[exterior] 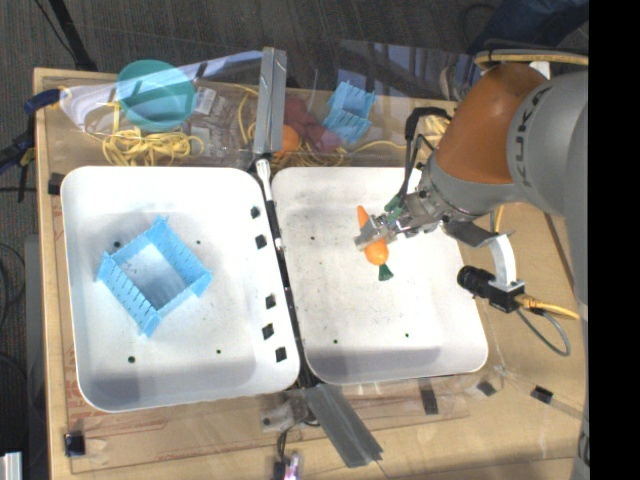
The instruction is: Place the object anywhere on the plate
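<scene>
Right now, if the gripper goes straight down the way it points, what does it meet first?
Most likely the orange carrot toy just beneath the gripper, then the right bin floor; depth is unclear.

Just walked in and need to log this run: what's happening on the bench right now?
The grey arm reaches from the right into the right bin, its gripper down at a small orange toy carrot with a green tip. Whether it actually grips the carrot cannot be told. The blue square tray, seemingly the plate, lies in the left bin with nothing on it yet.
</scene>
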Controlling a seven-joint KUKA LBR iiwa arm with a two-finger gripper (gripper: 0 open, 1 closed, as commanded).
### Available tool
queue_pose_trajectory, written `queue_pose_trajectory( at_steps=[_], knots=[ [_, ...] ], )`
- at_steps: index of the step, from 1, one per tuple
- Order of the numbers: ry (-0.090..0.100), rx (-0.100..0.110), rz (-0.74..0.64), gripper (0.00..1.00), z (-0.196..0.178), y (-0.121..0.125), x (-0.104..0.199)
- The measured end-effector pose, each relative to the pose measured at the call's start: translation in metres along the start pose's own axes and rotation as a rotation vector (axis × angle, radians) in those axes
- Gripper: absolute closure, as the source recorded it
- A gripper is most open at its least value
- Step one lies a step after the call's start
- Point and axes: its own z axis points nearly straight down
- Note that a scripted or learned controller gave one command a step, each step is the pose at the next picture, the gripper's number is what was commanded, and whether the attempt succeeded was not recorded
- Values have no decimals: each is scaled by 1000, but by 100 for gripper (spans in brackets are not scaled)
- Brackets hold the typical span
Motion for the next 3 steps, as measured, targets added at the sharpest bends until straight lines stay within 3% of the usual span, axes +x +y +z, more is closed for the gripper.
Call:
queue_pose_trajectory(
  at_steps=[1,2,3],
  knots=[
    [2,3,372,100,-27,57,49],
    [2,9,531,100,12,71,130],
    [2,5,471,100,-31,59,190]
  ],
)
